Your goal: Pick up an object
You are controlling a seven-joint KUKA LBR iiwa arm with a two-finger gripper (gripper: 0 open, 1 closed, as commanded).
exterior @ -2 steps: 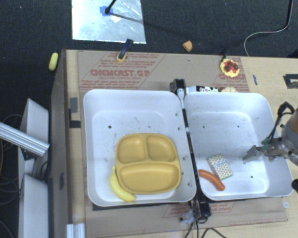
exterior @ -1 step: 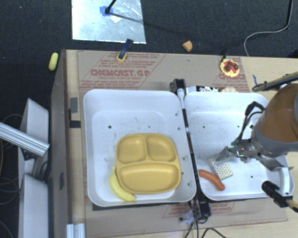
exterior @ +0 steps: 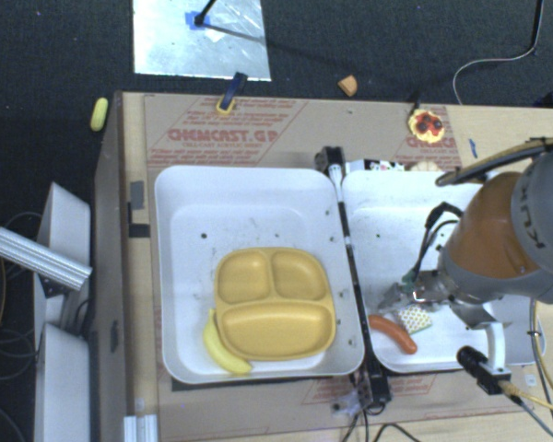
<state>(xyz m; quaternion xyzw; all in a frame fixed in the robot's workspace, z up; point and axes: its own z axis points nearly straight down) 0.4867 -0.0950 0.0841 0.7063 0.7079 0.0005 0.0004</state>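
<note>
My gripper is low over the front part of the right bin, at the end of the grey arm with the orange band. Just below it lies a pale, cross-hatched piece, and beside that an orange sausage rests on the bin floor. The gripper's tip sits right above the pale piece, and nothing is seen lifted. In the left bin a yellow divided plate lies flat with a yellow banana at its front left edge.
A ridge separates the two bins. On the cardboard behind them lie a small round red and yellow thing and a blue and yellow tool. The arm covers the right side of the right bin.
</note>
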